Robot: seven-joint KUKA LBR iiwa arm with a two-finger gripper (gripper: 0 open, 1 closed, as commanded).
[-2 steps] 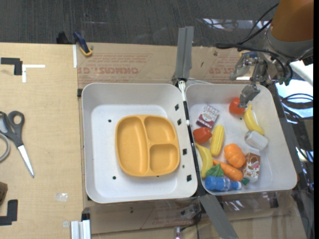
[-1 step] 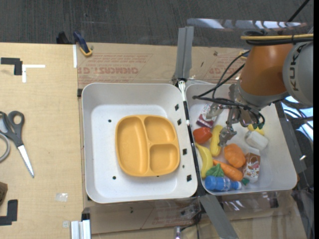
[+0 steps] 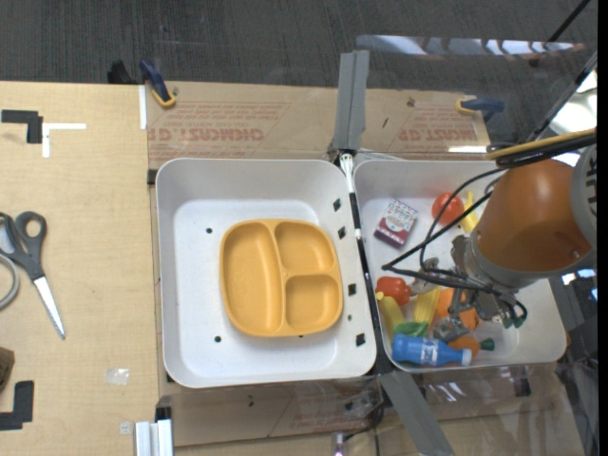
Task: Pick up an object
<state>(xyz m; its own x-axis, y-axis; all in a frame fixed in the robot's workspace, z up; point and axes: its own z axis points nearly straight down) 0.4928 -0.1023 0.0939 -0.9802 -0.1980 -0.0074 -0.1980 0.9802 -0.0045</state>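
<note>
Even, bright overhead light fills the scene, and the two white bins point(image 3: 171, 255) come close to washing out, with only soft, short shadows along their inner walls. The yellow divided plate point(image 3: 281, 276) shows gentle sheen, not hard glare. Focus is fairly sharp overall, but the orange band point(image 3: 527, 218) looms large and slightly soft.

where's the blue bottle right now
The blue bottle lies on its side in the right bin, along its near wall, just below the green and yellow toys and under the arm's tool.
</note>
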